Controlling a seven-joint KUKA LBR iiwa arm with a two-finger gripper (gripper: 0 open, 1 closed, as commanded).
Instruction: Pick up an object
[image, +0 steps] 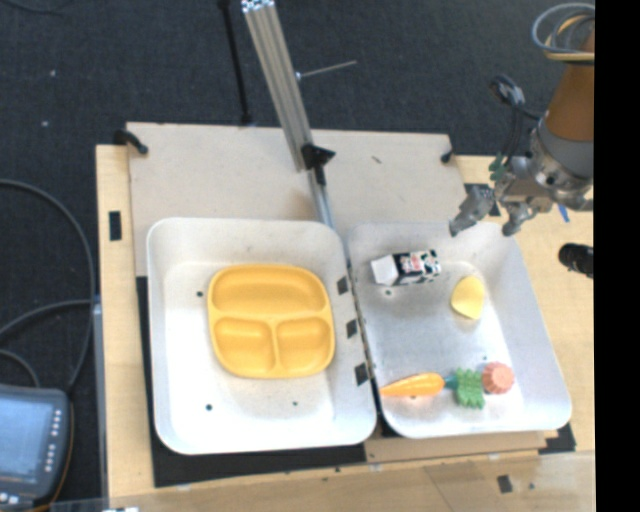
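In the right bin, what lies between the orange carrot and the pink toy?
In the camera view, a small green toy lies between the carrot and the pink toy.

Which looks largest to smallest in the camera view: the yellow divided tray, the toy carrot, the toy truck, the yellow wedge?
1. yellow divided tray
2. toy carrot and toy truck, too alike to rank
3. yellow wedge

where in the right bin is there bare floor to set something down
Right bin: bare in the middle, between the toy truck, yellow piece and carrot. Crowded along the near edge: carrot, green piece, pink piece.
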